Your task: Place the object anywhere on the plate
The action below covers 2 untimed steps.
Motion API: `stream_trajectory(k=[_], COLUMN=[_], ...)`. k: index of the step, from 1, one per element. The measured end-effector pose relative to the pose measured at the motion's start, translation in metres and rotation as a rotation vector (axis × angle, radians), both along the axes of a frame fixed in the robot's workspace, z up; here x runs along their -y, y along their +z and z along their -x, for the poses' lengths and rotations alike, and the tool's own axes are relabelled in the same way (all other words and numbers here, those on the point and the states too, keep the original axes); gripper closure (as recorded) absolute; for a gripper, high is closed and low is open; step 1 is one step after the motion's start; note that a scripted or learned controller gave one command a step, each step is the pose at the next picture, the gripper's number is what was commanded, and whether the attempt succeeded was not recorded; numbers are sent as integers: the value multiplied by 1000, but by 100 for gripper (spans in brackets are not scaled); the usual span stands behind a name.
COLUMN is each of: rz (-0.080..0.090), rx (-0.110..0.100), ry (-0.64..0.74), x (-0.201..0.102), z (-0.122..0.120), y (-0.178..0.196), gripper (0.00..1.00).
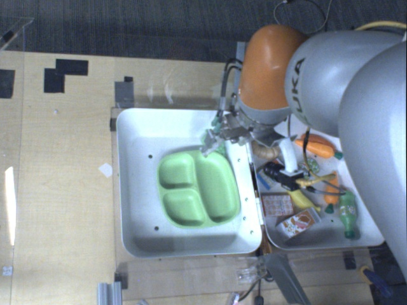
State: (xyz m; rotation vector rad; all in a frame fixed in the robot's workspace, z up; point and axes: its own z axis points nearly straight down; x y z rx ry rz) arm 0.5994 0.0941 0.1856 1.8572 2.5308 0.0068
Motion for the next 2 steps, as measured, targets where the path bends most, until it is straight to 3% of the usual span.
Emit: stream_trajectory(k=[1,2], rz=[-2,0], rx=[6,1], ry=[-1,-111], x=[-1,16], z=[-2,5], y=[12,37], gripper=[100,100])
